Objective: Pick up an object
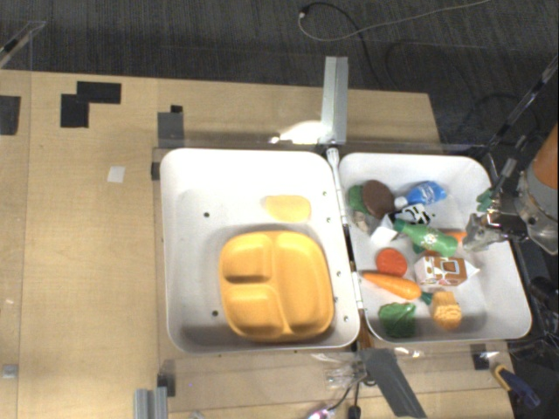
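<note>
Nothing lifted yet: gripper [486,227] hangs at right bin's [515,317] right rim, finger spacing cannot be told, nothing seen between them; toy carrot [391,284], small carton [441,271] and other toys lie in the bin, unpicked.

The gripper [486,228] hangs over the right bin's [502,317] right side, with a small carton [441,271] and a green bottle [428,236] just to its left. Beyond them lie a carrot [390,284] and a tomato [392,260]. Far to its left, the left bin [188,234] holds a yellow divided tray [275,282].
</note>
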You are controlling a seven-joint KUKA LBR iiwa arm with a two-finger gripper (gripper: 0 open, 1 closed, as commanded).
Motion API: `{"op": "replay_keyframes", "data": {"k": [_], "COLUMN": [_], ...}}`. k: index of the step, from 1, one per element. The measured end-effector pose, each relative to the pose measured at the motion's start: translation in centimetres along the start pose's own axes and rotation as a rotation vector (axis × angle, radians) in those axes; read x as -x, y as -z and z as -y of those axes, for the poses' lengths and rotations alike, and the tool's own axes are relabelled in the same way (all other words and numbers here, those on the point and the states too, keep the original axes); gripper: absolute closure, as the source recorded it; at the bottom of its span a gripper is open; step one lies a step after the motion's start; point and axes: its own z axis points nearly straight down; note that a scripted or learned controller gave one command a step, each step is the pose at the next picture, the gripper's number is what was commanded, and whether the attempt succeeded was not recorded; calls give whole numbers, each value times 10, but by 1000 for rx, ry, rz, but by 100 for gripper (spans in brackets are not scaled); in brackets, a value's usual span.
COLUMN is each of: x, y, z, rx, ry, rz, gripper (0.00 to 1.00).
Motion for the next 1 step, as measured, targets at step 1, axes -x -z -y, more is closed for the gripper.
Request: {"op": "replay_keyframes", "data": {"k": [1], "x": [27], "y": [96], "z": [-53], "rx": [1], "ry": [-175], "rz": [0], "gripper": [100]}}
